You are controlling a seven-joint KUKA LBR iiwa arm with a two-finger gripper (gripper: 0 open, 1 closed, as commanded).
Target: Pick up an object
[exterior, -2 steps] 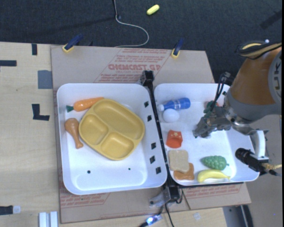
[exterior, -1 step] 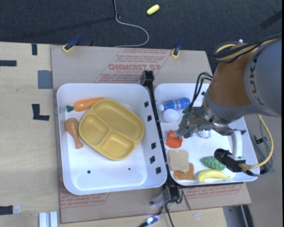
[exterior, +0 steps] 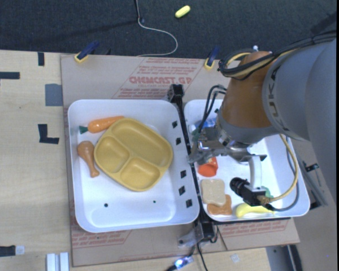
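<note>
Bench bins: left bin (exterior: 79, 205) holds tray (exterior: 133, 153), carrot (exterior: 104, 123)

A sheet of cardboard (exterior: 158, 78) with red print lies under the two white bins, on a pale wooden bench (exterior: 22, 168) marked with dark grey shapes. Blue clips (exterior: 86, 51) pin the cardboard's far corners, one at the left and another (exterior: 212, 57) near the middle. Behind the bench is dark carpet (exterior: 73, 10), where a small yellow piece (exterior: 182, 11) lies alone and a thin cable (exterior: 152, 27) loops towards the cardboard
</note>
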